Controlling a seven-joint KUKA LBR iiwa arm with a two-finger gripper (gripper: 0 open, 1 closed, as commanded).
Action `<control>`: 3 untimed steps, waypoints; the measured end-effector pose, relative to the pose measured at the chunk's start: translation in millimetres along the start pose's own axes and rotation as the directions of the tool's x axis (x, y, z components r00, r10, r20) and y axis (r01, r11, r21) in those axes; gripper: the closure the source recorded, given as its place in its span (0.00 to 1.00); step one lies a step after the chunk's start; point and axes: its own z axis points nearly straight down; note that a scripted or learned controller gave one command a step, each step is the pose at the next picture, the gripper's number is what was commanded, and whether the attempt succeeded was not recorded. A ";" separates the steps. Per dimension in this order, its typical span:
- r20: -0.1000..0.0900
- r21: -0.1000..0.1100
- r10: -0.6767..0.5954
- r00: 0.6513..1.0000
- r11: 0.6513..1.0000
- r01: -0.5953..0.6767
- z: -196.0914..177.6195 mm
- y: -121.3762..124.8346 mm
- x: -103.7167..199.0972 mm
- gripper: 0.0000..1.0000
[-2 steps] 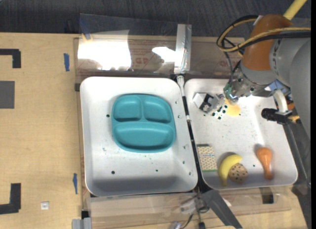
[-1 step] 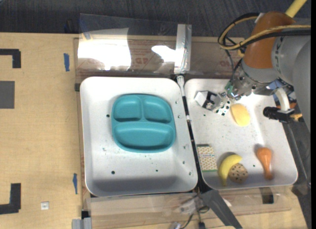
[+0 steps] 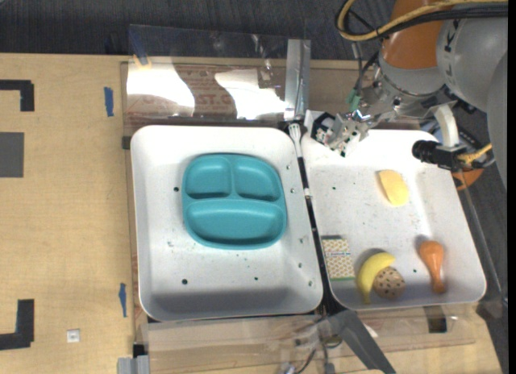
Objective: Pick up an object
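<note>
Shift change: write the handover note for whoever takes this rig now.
Pincer: over the right bin's far left corner, nothing seen between its fingers; open or shut unclear.
Right bin: pale yellow piece, orange carrot-like toy, yellow round toy touching a brown speckled one, small patterned block.
Left bin: teal divided plate.
Done: nothing picked.
Left: pick one object.
</note>
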 end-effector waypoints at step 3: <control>0.005 0.023 0.147 0.989 0.989 -0.147 21.5 8.4 51.4 1.00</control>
